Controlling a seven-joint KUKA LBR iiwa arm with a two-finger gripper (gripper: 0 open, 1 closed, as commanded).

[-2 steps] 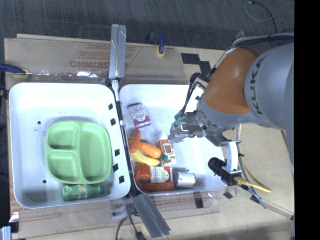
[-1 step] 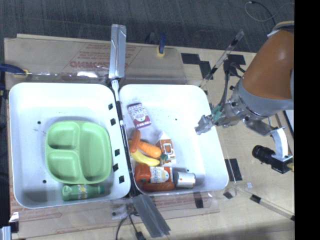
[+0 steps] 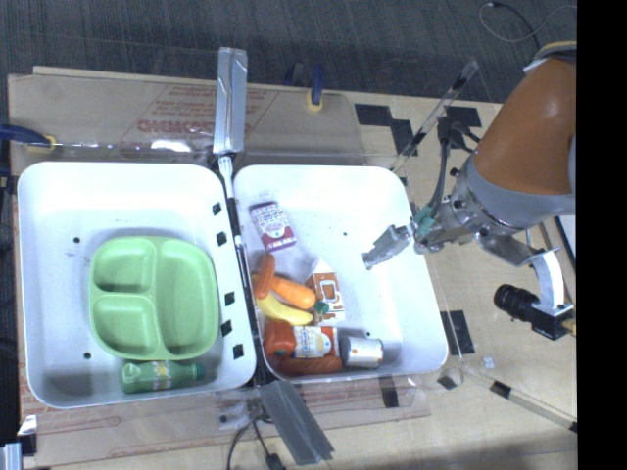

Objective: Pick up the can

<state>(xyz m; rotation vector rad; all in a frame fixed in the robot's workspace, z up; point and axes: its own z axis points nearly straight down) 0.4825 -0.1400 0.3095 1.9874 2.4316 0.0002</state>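
The can [image 3: 363, 352], a small silver cylinder, lies on its side near the front edge of the right bin [image 3: 392, 192]. It rests against an orange bottle [image 3: 299, 344]. My gripper [image 3: 384, 247] hangs over the right part of this bin, up and slightly to the right of the can and well apart from it. I see nothing held in it. The grey arm with its orange band [image 3: 534, 130] reaches in from the right.
The right bin also holds a maroon-labelled pack [image 3: 271, 225], a carrot [image 3: 291, 291], a banana [image 3: 284, 310] and a small carton [image 3: 327, 297]. In the left bin [image 3: 49, 189] lie a green divided plate [image 3: 155, 297] and a green bottle [image 3: 162, 373].
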